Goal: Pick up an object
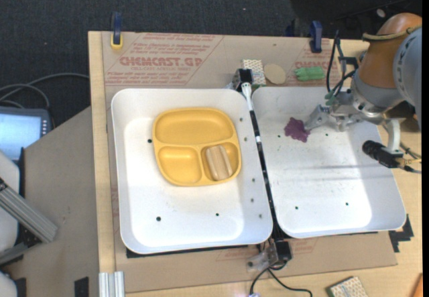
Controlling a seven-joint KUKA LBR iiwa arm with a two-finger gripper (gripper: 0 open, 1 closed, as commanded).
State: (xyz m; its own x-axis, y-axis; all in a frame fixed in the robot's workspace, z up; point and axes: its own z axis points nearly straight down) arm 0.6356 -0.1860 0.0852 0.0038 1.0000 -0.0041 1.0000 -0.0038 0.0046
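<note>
Clearly the purple lump [295, 129] is the target, since it is the lone loose thing in the right bin [335, 215], lying on the white floor near the bin's far left corner. The arm [389, 68] reaches in from the right and hangs low over the far side of that bin, so that the gripper [315, 120] points toward the lump and sits just beside it, perhaps touching its right edge. Whether its tips are spread or pressed together I cannot tell, as they are small and grey against the white; nothing shows plainly pinched. By my reading the grasp is not yet made. Over in the left bin [134, 175] a yellow tray [194, 128] with three compartments lies flat, and a tan block [217, 161] rests in its near right compartment, well apart from the arm. Beyond the bins, on the board, a green piece [309, 74] and a tan disc [274, 74] sit out of play.
</note>
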